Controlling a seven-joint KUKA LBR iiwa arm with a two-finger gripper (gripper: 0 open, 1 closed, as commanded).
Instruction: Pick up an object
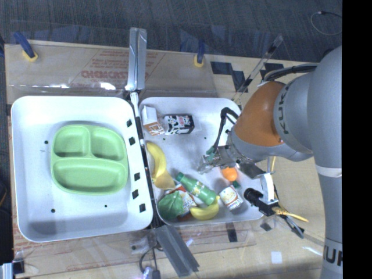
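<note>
My gripper [208,159] hangs low over the middle of the right bin [192,106], above bare white floor. Just to its right lies a small orange [230,174], close to the gripper, and I see nothing held. A green bottle [196,188] lies tilted below it. A yellow banana [157,166] rests along the bin's left wall. A second banana [204,211] and a green leafy vegetable [172,204] lie at the front. A small labelled jar [231,197] sits below the orange.
A black-and-white carton [178,124] and a small orange-and-white box [153,128] lie at the back of the right bin. The left bin [29,156] holds a green divided plate [90,157]. The grey arm with its orange band [261,121] covers the right bin's right side.
</note>
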